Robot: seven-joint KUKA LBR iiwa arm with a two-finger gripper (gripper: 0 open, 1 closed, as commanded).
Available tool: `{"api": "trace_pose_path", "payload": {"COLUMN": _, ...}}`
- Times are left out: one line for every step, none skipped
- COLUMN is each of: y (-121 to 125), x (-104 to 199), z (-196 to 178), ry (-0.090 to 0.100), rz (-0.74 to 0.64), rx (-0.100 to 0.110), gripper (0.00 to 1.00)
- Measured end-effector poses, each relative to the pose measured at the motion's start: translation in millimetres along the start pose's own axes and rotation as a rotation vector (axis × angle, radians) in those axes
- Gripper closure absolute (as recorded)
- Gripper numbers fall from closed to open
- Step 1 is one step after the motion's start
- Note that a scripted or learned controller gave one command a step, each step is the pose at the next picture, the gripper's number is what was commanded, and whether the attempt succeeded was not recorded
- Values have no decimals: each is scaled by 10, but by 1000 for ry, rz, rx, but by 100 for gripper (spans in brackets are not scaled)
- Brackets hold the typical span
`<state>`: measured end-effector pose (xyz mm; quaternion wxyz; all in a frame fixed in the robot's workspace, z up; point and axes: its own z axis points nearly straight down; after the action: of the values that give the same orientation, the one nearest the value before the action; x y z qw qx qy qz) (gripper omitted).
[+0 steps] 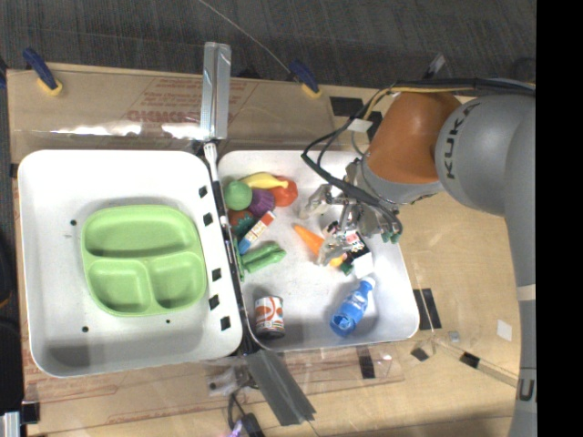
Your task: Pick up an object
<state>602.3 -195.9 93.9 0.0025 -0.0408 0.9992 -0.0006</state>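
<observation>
gripper (341,230) low in right bin (396,271), beside orange carrot (308,238).

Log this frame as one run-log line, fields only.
arm: over right bin | gripper: low among toys, grasp unclear | nearest: orange carrot | blue bottle: lying in bin | left bin: green tray | status: no pick confirmed
</observation>
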Motion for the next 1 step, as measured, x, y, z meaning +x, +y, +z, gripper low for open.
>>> {"api": "trace_pose_path", "payload": {"y": 527, "x": 478, "z": 17, "ry": 5, "rz": -17, "rx": -3, "gripper": 0}}
